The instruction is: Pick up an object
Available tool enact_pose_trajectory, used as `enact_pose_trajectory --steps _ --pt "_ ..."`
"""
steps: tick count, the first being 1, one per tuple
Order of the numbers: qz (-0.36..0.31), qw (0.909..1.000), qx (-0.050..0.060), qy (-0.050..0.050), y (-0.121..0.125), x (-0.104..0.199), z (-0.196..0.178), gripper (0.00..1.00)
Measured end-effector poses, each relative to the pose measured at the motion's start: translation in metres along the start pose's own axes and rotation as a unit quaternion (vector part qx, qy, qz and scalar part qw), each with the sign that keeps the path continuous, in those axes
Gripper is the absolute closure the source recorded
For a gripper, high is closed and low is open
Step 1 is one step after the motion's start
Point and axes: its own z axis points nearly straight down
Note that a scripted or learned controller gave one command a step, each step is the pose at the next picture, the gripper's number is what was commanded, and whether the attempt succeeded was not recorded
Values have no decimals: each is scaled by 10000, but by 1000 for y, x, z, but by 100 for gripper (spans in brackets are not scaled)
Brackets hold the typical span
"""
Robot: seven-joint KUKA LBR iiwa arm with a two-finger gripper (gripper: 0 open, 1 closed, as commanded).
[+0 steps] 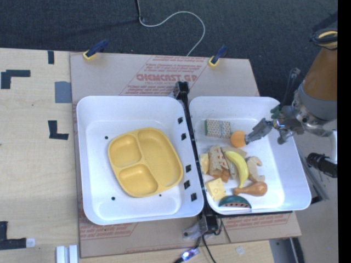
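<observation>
Saw two shallow white bins side by side on a sheet of brown cardboard (164,75) with red print. Found the left bin (90,147), smooth and glossy, holding a yellow plastic tray (145,162) with rounded corners and three compartments.

Found the toy foods heaped in the right bin (285,169). Noted a small round orange ball (237,139), smooth, with no long axis to speak of, in the middle of that bin and just behind the heap. Noted beside it, toward the divider, a green-and-white block (218,127), speckled. Saw a curved yellow banana (238,166) in front of the ball, long axis running from the bin's back to its front, bowed toward the right. Made out a brown drumstick (252,189) lying crosswise, thick end to the right, and a watermelon slice (235,203) at the front wall, green rind forward.

Saw the gripper (262,135), dark metal, reaching in low from the right, its tip just beside the orange ball. Could not tell how far open it stood; saw nothing in its grasp.
</observation>
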Motion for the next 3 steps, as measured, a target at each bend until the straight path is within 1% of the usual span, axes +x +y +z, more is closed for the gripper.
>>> enact_pose_trajectory --steps 1,2,3 --pt "-14 10000 -57 -11 2 0 -6 0" --pt "-11 10000 -36 -13 3 -6 40 0" --pt "-12 10000 -30 -10 4 -11 104 0"
